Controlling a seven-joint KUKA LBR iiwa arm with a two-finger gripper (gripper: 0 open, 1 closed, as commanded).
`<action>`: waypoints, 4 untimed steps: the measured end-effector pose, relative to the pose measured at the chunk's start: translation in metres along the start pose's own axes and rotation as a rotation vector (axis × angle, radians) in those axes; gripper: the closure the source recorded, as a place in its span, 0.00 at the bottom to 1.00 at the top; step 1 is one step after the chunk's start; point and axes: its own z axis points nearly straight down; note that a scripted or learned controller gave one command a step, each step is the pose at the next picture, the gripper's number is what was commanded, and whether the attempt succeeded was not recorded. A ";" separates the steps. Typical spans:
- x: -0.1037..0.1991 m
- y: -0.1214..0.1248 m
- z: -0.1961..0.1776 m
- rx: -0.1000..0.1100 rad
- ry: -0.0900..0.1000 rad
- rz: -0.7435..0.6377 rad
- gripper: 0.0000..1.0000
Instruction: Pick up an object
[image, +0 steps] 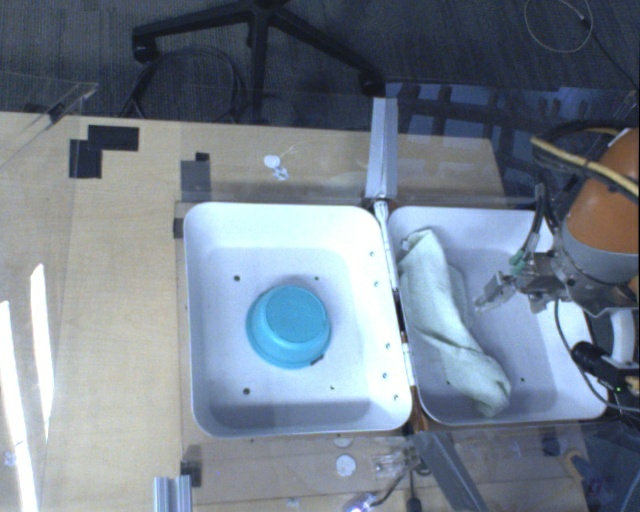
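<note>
- looking down at a slant, the camera view takes in a pale wooden bench (100, 330) with two shallow white bins set side by side, their inner rims touching along a grey divider rail (382, 150).
- the left bin (215, 400) holds a blue bowl (289, 326), upside down, near the middle of its floor and a little toward the near side.
- the right bin (560, 390) holds a white rolled cloth (445, 322), lying lengthwise along the bin's left wall, from the far left corner down toward the near middle.
- the arm (603, 215), grey with an orange band, reaches in from the right over the right bin's right side.
- the gripper (497, 290) hangs over the right bin's floor, just to the right of the cloth's middle and apart from it; nothing sits between its fingers, and how far they are spread cannot be told from this angle.
- the bowl lies well apart from the gripper, across the divider in the other bin.
- dark cables (590, 360) trail near the right bin's right rim.
</note>
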 end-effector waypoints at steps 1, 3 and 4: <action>0.007 0.056 0.109 -0.018 -0.003 -0.043 0.00; 0.014 0.059 0.097 -0.022 -0.003 -0.243 1.00; 0.009 0.093 0.011 -0.003 -0.002 -0.101 1.00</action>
